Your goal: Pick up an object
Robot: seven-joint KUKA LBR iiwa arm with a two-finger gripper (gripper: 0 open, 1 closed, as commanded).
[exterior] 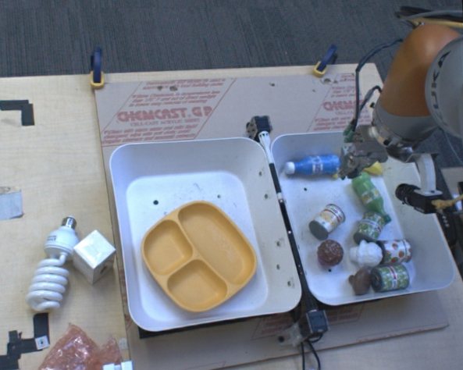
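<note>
The right bin [432, 273] holds several small objects: a blue bottle [312, 166] lying at the back, a green bottle [367, 194], a silver can [327, 220], a green can [369, 228], a brown ball [329, 253], a white figure [366, 253] and more cans at the front. My gripper [355, 160] hangs low over the bin's back right part, just right of the blue bottle's end and above the green bottle's top. A bit of yellow [375, 168] shows beside it. I see nothing clearly between the fingers.
The left bin [129, 171] bears a yellow divided plate [198, 255]. On the bench to the left lie a spiral light bulb [49, 270], a white cube [93, 255] and a red mesh bag [66, 362]. A black divider [277, 187] runs between the bins.
</note>
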